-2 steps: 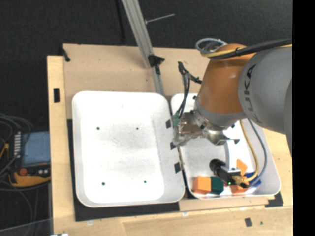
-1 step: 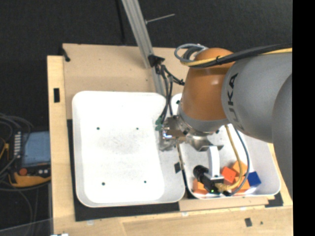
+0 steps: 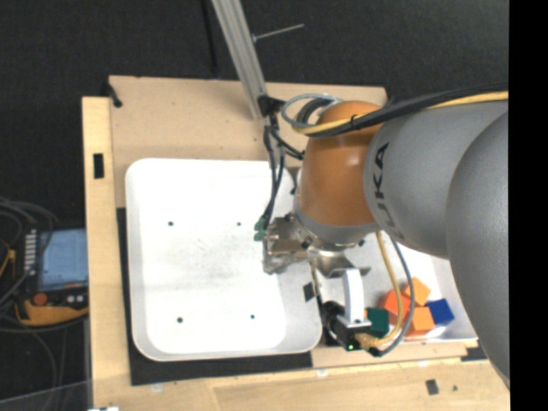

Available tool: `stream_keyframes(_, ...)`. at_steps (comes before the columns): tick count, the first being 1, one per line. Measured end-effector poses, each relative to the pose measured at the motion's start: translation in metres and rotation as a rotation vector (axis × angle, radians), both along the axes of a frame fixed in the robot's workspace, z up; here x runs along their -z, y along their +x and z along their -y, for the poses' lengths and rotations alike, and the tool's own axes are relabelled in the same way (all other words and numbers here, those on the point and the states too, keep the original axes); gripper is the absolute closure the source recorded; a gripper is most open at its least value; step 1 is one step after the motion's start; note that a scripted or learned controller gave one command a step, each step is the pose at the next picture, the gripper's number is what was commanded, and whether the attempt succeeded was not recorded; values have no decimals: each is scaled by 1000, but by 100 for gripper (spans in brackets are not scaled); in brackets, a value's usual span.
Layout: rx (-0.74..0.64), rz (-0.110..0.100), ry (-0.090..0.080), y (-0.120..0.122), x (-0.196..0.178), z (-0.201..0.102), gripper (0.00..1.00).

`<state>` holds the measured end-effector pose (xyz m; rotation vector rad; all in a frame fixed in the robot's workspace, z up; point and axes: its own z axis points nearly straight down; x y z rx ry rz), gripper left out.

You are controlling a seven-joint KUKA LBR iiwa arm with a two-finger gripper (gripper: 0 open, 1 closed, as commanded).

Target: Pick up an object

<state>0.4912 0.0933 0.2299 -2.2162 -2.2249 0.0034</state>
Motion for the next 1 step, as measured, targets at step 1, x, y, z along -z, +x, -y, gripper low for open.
stream_keyframes(1,3,2,3,0,-1,0,0)
